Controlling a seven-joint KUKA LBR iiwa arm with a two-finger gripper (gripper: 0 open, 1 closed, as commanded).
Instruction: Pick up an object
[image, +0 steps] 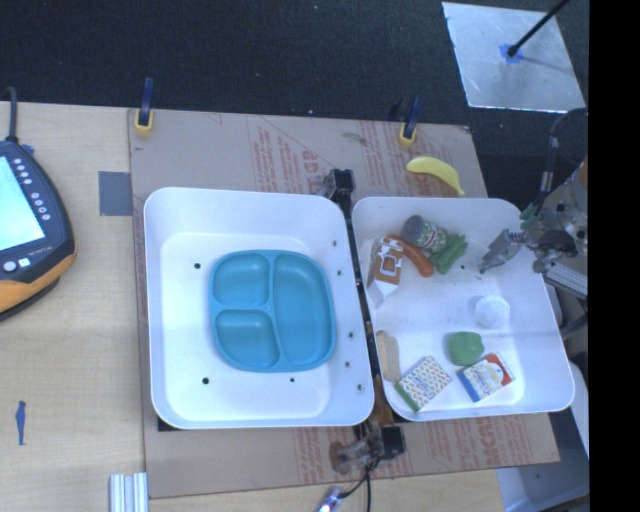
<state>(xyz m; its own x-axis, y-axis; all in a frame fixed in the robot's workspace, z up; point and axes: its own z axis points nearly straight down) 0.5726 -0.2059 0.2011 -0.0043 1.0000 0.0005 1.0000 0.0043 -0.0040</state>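
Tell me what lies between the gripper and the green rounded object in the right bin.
A small white round object lies between the gripper and green rounded object, in camera view.

The light is bright and even. The two white bins (250, 215) shine so much that their rims look washed out. Shadows are soft and small. The far floor (250, 45) is very dark, with one shiny patch (515, 55) at the far right. Everything looks a little blurry and grainy.

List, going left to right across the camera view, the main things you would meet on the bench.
Teach pendant → blue divided plate → orange-and-white packet → patterned packet → green object → red-and-white packet → gripper
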